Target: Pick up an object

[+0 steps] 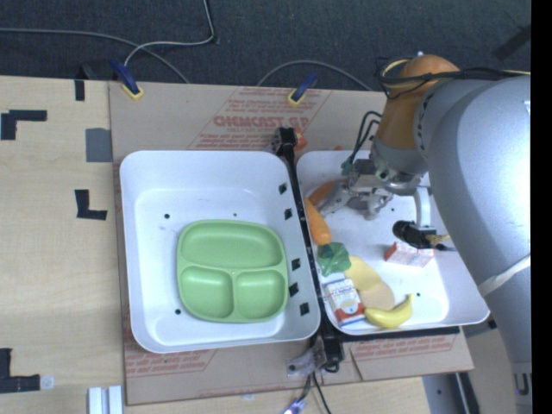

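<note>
An orange toy carrot (317, 222) is seen lying along the left wall of the right bin (431, 290). A green toy vegetable (333, 257), a small red-and-white carton (343, 298), a pale yellow piece (366, 279) and a banana (388, 313) are gathered towards its near left corner, and a red-and-white packet (407, 254) is set by the right edge. The gripper (366, 198) is held low over the far half, near the carrot's far end; how wide it stands cannot be told. A green three-part plate (231, 270) is held in the left bin (155, 197). Both bins are laid on a cardboard sheet (224, 115) clamped (128, 80) to a wooden bench (52, 257), with dark carpet (259, 15) beyond.
</note>
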Motion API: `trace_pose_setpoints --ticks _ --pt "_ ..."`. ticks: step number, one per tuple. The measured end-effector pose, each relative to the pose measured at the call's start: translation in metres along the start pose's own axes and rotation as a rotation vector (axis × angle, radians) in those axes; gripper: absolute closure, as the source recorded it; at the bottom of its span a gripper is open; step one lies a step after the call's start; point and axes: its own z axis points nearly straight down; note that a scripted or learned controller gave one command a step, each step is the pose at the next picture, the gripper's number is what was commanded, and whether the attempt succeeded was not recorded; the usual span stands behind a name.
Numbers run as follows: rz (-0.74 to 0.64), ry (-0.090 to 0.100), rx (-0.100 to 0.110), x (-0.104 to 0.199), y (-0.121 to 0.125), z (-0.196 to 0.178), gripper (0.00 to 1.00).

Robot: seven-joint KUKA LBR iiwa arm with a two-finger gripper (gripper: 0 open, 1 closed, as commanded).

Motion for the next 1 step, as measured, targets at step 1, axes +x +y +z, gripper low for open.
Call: trace_pose_setpoints --ticks 1 --pt "-0.001 0.001 -0.001 -0.002 0.0004 0.0 0.0"
